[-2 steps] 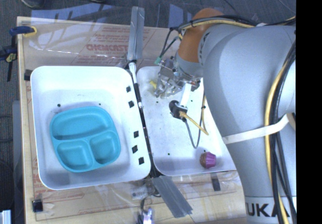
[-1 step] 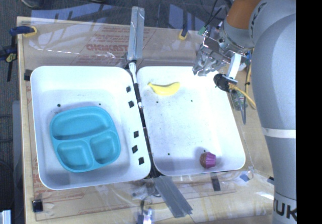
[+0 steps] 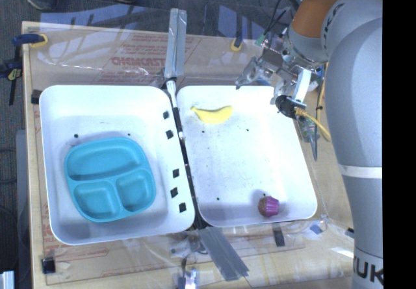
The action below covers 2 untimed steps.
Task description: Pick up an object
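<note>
On the bench (image 3: 97, 47), our tool (image 3: 260, 73) hangs over the right bin's (image 3: 292, 171) far rim — grip unreadable — placed, we judge, to reach the banana (image 3: 212, 113).

Faint red mirrored lettering on the bench sheet (image 3: 140, 60) is unreadable; "KU" shows on the arm base (image 3: 367, 271).

1. You have a yellow banana (image 3: 212, 113) lying flat near the far wall of the right bin (image 3: 296, 171), curved, ends pointing up-frame.
2. A small purple-and-brown object (image 3: 268, 206) sits by the same bin's near right corner, well apart from the banana.
</note>
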Available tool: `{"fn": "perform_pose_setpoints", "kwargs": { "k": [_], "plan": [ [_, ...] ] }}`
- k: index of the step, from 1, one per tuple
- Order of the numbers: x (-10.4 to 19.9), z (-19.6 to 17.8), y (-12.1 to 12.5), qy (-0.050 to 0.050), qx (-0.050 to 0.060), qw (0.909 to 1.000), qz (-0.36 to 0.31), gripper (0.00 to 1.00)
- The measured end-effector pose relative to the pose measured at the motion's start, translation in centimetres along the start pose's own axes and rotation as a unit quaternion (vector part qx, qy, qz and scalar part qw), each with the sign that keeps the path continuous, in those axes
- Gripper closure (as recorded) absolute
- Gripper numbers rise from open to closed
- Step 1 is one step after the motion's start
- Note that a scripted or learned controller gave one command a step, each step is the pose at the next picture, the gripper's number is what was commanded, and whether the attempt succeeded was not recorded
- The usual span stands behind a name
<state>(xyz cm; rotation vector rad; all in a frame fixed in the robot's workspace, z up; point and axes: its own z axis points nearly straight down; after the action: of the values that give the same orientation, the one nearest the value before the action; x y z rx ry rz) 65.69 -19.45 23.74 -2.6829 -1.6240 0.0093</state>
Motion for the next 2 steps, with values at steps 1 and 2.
{"fn": "perform_pose_setpoints", "kwargs": {
  "k": [1, 2],
  "plan": [
    [3.68, 14.30, -3.75, 0.000, 0.002, 0.9983, 0.059, 0.00],
    [3.76, 13.65, -3.86, -0.001, 0.005, 0.9984, 0.056, 1.00]
  ]
}}
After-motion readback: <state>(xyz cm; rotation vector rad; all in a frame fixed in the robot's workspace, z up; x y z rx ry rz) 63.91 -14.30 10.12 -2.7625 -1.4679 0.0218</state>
